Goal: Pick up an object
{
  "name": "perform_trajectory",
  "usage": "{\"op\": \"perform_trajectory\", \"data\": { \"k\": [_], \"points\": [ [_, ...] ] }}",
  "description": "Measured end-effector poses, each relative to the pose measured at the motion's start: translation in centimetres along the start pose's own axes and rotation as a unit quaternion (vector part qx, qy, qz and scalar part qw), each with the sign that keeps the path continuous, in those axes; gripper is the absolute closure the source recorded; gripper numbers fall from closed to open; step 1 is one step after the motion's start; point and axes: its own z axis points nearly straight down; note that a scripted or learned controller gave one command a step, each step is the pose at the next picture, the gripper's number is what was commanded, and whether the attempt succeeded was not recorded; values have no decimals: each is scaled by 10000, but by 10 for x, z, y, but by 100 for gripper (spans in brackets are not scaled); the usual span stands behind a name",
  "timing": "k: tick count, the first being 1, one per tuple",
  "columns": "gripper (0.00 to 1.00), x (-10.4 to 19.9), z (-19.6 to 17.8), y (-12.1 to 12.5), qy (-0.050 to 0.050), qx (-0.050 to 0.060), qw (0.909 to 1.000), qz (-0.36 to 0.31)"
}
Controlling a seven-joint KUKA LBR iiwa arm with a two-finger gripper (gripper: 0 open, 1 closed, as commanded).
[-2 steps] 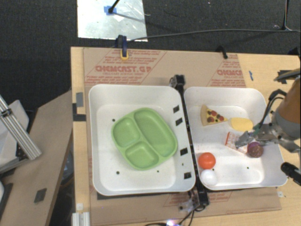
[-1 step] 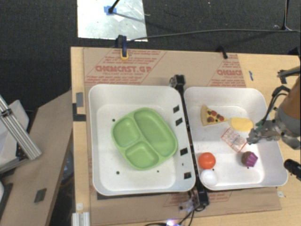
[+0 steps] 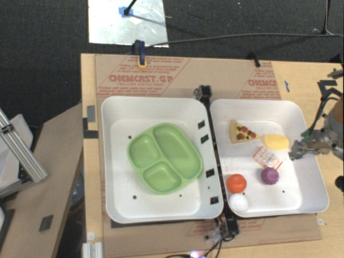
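The right bin [image 3: 301,198] holds a toy pizza slice [image 3: 242,131], a yellow lemon-shaped piece [image 3: 276,142], a small pink-and-white packet [image 3: 266,157], a purple ball [image 3: 270,175], an orange ball [image 3: 236,183] and a white ball [image 3: 239,202]. My gripper [image 3: 299,151] hangs at the bin's right side, just right of the yellow piece and the packet. Nothing shows between its fingers.
The left bin [image 3: 115,144] holds a green divided plate [image 3: 164,157]. A black divider with clips [image 3: 210,144] runs between the bins. Cardboard lies under both bins, and a metal rail [image 3: 21,149] stands at the left edge.
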Motion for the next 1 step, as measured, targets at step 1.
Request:
{"op": "perform_trajectory", "data": {
  "k": [1],
  "points": [
    [100, 0, -26, 2, -1, 0, 10000, -1]
  ]
}}
